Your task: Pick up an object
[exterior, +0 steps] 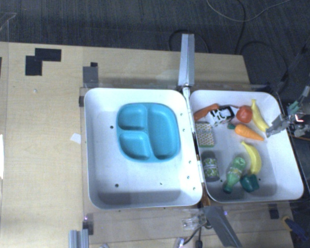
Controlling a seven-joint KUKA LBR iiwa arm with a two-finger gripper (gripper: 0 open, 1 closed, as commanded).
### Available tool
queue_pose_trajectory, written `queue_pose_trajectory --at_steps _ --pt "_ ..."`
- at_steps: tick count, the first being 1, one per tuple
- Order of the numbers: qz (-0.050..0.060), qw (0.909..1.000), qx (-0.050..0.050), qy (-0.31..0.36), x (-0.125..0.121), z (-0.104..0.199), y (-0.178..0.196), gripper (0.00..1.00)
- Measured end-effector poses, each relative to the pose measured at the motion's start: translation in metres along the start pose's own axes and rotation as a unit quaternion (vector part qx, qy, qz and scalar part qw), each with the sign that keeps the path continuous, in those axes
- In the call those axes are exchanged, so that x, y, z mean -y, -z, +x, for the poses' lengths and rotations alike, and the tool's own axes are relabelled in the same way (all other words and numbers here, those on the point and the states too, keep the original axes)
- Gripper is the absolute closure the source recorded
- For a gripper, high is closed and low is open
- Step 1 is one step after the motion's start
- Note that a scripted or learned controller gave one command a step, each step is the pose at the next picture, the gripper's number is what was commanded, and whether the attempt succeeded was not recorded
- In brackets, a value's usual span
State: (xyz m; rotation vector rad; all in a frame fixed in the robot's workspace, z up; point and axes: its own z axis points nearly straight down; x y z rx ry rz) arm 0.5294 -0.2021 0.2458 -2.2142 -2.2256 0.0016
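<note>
Nothing picked yet: end effector is seen at the right bin's right edge, grip state cannot be told.
Carrot, bananas and bottle lie untouched inside; grasp and lift remain.

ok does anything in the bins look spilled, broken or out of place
Nothing stands out. The blue divided plate sits flat in the left bin; the toy food lies loosely jumbled in the right bin, nothing over a rim.

Blue tray in white bin; yellow bananas, orange carrot, red tomato, green bottle.
</note>
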Motion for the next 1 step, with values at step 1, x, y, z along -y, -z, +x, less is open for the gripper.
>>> queue_pose_trajectory --at_steps 1 --pt "-0.001 0.9998 0.0 -0.019 -0.044 -0.0023 -0.1473 0.0"
